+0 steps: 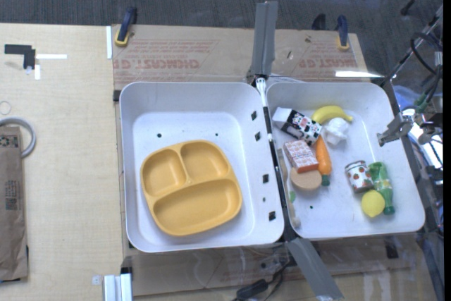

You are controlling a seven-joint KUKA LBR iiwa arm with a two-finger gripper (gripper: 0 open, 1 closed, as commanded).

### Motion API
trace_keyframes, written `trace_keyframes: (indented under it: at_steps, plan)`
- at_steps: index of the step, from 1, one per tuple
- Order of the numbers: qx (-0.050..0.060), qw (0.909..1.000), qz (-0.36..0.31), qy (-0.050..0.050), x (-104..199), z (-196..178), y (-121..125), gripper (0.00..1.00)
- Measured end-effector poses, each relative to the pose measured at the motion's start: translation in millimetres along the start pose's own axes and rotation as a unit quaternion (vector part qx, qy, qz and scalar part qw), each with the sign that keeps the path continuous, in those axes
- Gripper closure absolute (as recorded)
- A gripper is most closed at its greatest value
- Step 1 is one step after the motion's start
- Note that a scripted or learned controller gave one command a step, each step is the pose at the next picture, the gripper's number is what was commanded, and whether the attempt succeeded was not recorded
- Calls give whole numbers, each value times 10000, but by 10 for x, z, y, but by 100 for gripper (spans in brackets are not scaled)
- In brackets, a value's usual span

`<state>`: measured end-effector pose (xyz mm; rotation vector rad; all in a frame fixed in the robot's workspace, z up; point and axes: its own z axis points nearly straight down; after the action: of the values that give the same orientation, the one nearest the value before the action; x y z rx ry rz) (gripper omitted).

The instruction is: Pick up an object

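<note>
The claw is seen at the right rim of the right bin, low over the wall; whether it is apart or together cannot be told, and nothing is seen held in it. Closest to the claw, a little inward and toward the counter's front edge, a small can with a red-and-white printed label is found lying on the bin floor, touching a green bottle on its outer side. This can is judged the readiest object to be taken: it is probably light and stiff, its rounded wall may be slippery, and it should be gripped across its middle, clear of the bottle. Just beyond the pair, further from the claw toward the front, a yellow lemon is set against the bottle's end; it is likely to roll if nudged. Further inward from the claw, a banana and a white lump are seen, then an orange carrot, a black-and-white carton, a pink box and a tan disc, crowded together. Farthest from the claw, a yellow divided plate is seen lying in the left bin.
</note>
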<state>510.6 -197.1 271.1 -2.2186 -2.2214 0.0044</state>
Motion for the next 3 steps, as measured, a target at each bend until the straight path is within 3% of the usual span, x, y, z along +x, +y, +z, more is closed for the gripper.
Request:
trace_keyframes:
  at_steps: [1, 2, 3]
  plan:
    - [-3, 9977, -680, 0, 764, 680, 36, 0]
    - [-55, 9786, -2059, -16, 897, 1748, 495, 0]
    - [-77, 9789, -2042, -24, 889, 1644, 508, 100]
